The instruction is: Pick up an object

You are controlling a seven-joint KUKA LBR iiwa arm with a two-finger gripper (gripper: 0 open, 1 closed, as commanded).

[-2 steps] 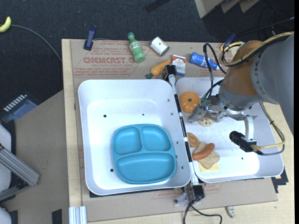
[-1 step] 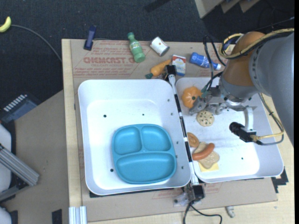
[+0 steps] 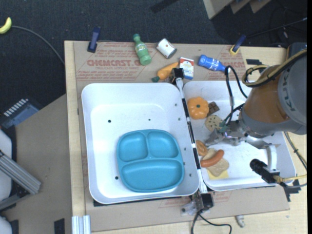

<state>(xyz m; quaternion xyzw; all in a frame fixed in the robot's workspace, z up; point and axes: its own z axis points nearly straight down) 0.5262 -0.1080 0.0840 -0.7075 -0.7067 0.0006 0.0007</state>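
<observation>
arm: the grey KUKA arm (image 3: 273,101) comes in from 3 o'clock and hangs low over the right bin (image 3: 287,167), wrist pointing toward 9 o'clock

gripper: the gripper (image 3: 214,139) sits around the middle of the right bin's left half, all dark metal bits and cables

fingers: honestly can't tell how far apart they are from this slant, and I don't see anything pinched between them

likely target: the hot dog (image 3: 213,158), lying near the right bin's 7 o'clock corner on top of a tan slice (image 3: 219,168)

key relation: my guess is the hot dog is the closest grab. It lies just beside the gripper toward 6 o'clock, long axis running roughly 8 to 2 o'clock, so the fingers would want to close across that line

other stuff nearby: orange pumpkin (image 3: 198,107) at about 11 o'clock from the gripper, speckled cookie (image 3: 211,123) just at 12 o'clock of it

left bin: the left bin (image 3: 97,111) has a blue divided tray (image 3: 150,160) in its lower half

writing: the cardboard on the desk (image 3: 117,61) reads "CHEMCAST" in red, twice along the far edge; the rest is too small to read

clutter on the cardboard: green bottle (image 3: 142,50), blue bottle (image 3: 211,63), small carton (image 3: 186,68) with a label I can't read
</observation>
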